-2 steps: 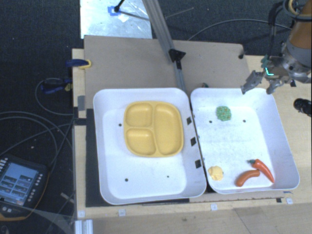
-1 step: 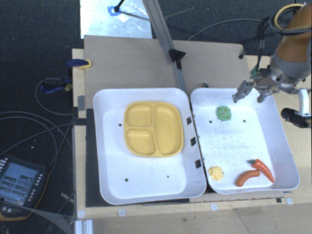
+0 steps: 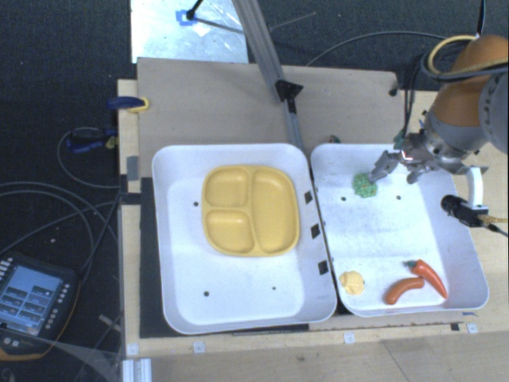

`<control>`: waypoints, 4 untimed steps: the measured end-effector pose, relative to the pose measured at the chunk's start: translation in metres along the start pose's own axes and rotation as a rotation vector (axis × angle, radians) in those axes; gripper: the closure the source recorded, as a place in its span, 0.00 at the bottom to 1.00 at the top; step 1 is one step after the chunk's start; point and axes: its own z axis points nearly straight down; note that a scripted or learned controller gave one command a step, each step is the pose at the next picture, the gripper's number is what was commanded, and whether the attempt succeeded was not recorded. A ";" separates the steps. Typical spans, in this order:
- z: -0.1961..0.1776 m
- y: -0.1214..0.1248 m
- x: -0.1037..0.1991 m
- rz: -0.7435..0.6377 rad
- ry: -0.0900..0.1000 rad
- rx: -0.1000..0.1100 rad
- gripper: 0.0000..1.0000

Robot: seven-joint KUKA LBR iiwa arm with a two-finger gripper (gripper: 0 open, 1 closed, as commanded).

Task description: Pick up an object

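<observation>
In the right bin (image 3: 398, 229) lie a small green broccoli-like piece (image 3: 364, 185) near the back, a small yellow piece (image 3: 351, 282) at the front left, an orange sausage (image 3: 404, 290) and a red-orange carrot with a green tip (image 3: 430, 278) at the front right. My gripper (image 3: 396, 172) hangs over the bin's back part, just right of the green piece. It is open and nothing sits between its fingers. Its left finger (image 3: 380, 168) reaches down close to the green piece.
The left bin (image 3: 238, 293) holds a yellow divided plate (image 3: 250, 211). A slanted metal pole (image 3: 266, 46) crosses the bench behind the bins. The arm's wrist (image 3: 461, 126) and a black fitting (image 3: 461, 208) overhang the right bin's right rim.
</observation>
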 end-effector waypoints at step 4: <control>-0.052 0.001 0.021 -0.007 -0.001 -0.011 1.00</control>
